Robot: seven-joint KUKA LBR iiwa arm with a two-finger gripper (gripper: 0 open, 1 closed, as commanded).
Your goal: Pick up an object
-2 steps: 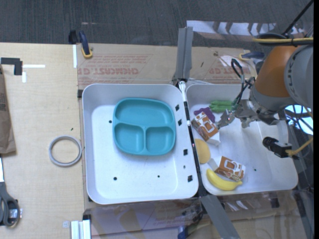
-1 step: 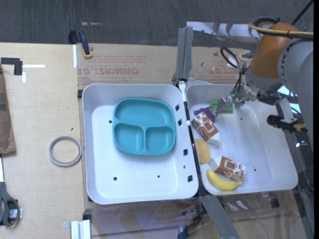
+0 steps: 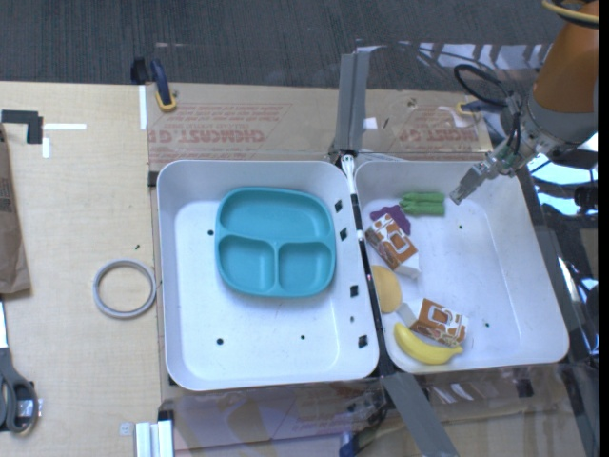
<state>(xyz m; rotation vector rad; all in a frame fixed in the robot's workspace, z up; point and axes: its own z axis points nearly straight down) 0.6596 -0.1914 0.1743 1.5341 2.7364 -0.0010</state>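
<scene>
The right bin (image 3: pixel 514 284) holds several small items. A green piece (image 3: pixel 422 203) lies at its back, with a purple piece (image 3: pixel 394 218) and an orange-and-white carton (image 3: pixel 392 246) just in front of it. Further forward are a yellow round item (image 3: pixel 386 289), an orange-and-white packet (image 3: pixel 441 321) and a banana (image 3: pixel 422 347). My gripper (image 3: pixel 463 190) hangs over the back of the right bin, just right of the green piece and apart from it. Nothing shows in its grasp.
The left bin (image 3: pixel 190 331) holds a teal divided plate (image 3: pixel 276 241). On the wooden bench to the left lie a grey tape ring (image 3: pixel 125 288), scissors (image 3: pixel 14 403) and a brown bag (image 3: pixel 9 217). A metal divider (image 3: pixel 350 112) stands behind the bins.
</scene>
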